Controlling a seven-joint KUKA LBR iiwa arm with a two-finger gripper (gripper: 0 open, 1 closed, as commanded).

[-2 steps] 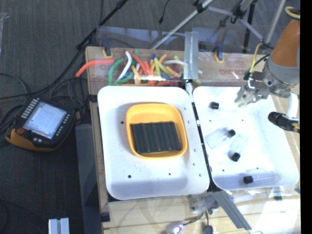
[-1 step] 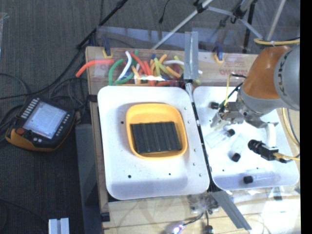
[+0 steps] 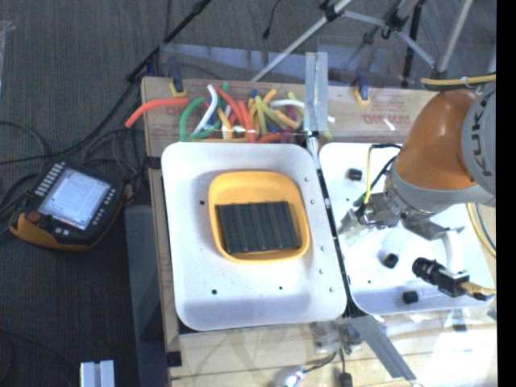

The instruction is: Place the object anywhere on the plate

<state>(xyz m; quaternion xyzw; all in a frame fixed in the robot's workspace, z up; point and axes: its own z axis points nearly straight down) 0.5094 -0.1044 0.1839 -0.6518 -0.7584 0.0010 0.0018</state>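
Two white bins on a wooden tabletop (image 3: 258, 347) over dark carpet (image 3: 72, 63), dark ribbed slab (image 3: 256, 226) flat on the yellow plate (image 3: 256, 182) in the left bin (image 3: 242, 297), gripper (image 3: 364, 214) above the right bin (image 3: 379, 293) (grip impossible to tell).

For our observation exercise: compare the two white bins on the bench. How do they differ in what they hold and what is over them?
The left bin holds a yellow plate with a dark ribbed slab lying on it; the right bin holds a few small black objects scattered apart. The grey and orange arm hangs over the right bin, while nothing hangs over the left bin. Both are shallow, white and round-cornered, set side by side.
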